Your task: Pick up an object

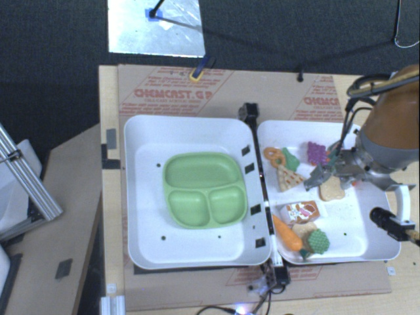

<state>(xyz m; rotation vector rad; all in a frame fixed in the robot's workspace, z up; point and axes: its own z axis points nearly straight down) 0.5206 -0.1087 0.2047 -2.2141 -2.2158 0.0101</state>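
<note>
My gripper (330, 177) hangs low over the middle of the right bin (377, 238), reaching in from the right, and stands open with nothing held. Directly beneath it lies a pale toast piece (332, 191). Purple grapes (317, 152) sit just behind it. To its left are a tan waffle wedge (287, 176), an orange pretzel (272, 153) and a small green item (290, 159). Nearer the front lie a printed packet (302, 211), an orange carrot (287, 234) and a green broccoli (319, 241).
The left bin (141, 195) holds a green divided plate (203, 189). A black-clipped divider wall (257, 176) separates the two bins. The arm's grey body (387, 143) looms over the right bin's far right side.
</note>
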